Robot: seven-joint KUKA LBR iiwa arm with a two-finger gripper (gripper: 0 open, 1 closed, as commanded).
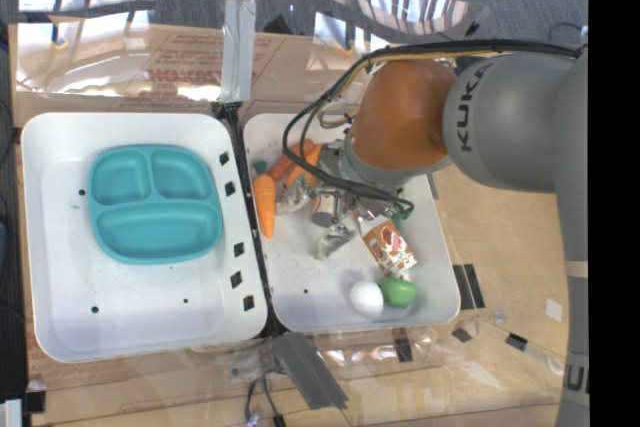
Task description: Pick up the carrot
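Carrot [265, 203]: orange, tapered, green top, lying along right bin's [300, 310] left wall.

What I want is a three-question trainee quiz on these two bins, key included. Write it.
1. True or false: the carrot lies in the right bin, along its left wall.
2. Fill in: the teal divided plate sits in the ____ bin.
3. Which thing lies right beside the white egg?
A. the green object
B. the carrot
C. the teal divided plate

Key: 1 true; 2 left; 3 A.
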